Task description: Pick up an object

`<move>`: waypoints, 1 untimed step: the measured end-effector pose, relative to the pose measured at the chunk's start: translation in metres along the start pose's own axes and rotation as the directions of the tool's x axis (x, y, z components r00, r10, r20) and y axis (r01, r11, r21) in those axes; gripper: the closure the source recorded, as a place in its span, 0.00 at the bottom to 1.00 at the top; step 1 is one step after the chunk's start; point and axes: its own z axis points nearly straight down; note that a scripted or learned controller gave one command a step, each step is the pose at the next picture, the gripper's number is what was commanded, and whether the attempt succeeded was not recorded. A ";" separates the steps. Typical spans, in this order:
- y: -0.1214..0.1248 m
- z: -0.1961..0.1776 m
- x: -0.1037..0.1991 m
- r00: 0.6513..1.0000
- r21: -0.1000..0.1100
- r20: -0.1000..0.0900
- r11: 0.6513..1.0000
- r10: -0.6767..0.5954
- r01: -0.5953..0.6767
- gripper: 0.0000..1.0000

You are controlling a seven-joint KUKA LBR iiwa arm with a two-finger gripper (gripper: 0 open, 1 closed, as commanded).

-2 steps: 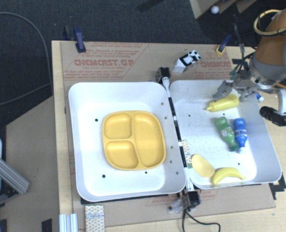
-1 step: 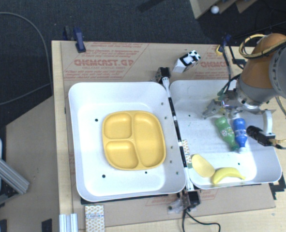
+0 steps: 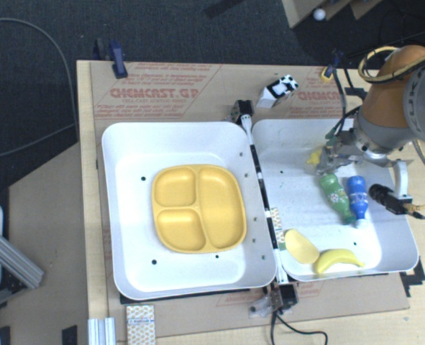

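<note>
Green bottle (image 3: 333, 191) is being taken as the likeliest target; it is lying on its side in the right bin (image 3: 288, 149), touching a blue bottle (image 3: 357, 196) just beside it on the right.

Camera view: the gripper (image 3: 334, 157) is being held low over the green bottle's upper end, w/ the arm (image 3: 388, 99) reaching in from the right. Finger state cannot be told from here, as the wrist is hiding them; nothing is being seen as held. A small yellow piece (image 3: 314, 157) is lying just left of the gripper. Near the bin's front edge, a pale yellow piece (image 3: 300, 246) and a banana (image 3: 338, 260) are resting close together. The left bin (image 3: 126, 164) is carrying a yellow divided plate (image 3: 199, 208).

Handling, as judged: the bottle is prob. light, hollow plastic, stiff enough but smooth and rounded, so it is likely being prone to rolling or slipping out. A grasp across the mid-body, perpendicular to its long axis, is being favoured. The blue bottle is leaving little room for a finger on that side, so approx. the free upper end may be better.
</note>
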 end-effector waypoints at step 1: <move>0.000 0.000 0.000 1.000 0.000 0.000 1.000 0.000 0.000 0.00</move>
